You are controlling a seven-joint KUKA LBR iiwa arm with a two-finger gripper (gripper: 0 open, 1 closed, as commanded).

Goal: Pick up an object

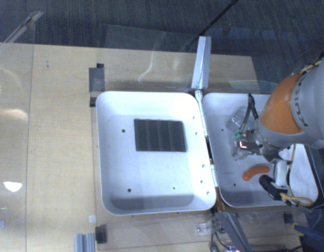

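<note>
The small orange sausage-shaped object (255,171) lies in the right bin (220,140) just below the gripper (245,145) — whose jaw state I cannot tell — and looks light, smooth and apt to roll, so pinching its middle seems best.

Wooden bench (52,156), left white bin (107,188) with dark ribbed panel (160,135), upright metal post (202,62)
</note>
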